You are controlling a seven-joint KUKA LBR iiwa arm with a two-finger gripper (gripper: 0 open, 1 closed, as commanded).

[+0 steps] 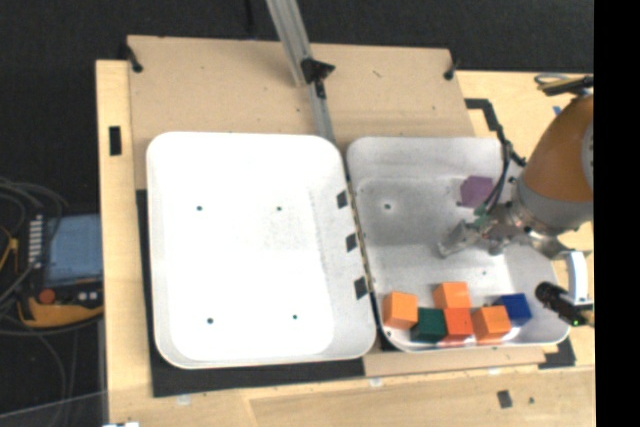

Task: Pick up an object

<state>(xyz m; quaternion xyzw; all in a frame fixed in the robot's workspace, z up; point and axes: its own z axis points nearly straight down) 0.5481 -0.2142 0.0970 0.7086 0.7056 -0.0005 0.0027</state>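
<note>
Bins: two shallow white bins side by side, the left bin (250, 245) and the right bin (420, 185).
Orange blocks: four, all along the near edge of the right bin; one at the left end of the row (401, 308), one set a little farther back (451, 294), one just in front of that (459, 321), one toward the right (490, 323).
Green block: one (430, 324), between the left orange block and the middle ones, touching its neighbours.
Blue block: one (515, 307), at the right end of the row, just beside the last orange block.
Purple block: one (478, 190), apart from the row, farther back in the right bin, close to the arm.
Arm: one, grey with an orange band (560, 170), reaching in from the right over the right bin.
Pincer: (465, 237) low over the middle of the right bin, between the purple block and the row; whether its fingers are apart or together cannot be told, and nothing is seen between them.
Surface: a pale wooden surface (115, 245) with a brown board (250, 85) under the far side of the bins.
Room: dark floor around; a slanted metal pole (285, 5) at the far side; cables and a blue box (72, 250) at the left.
</note>
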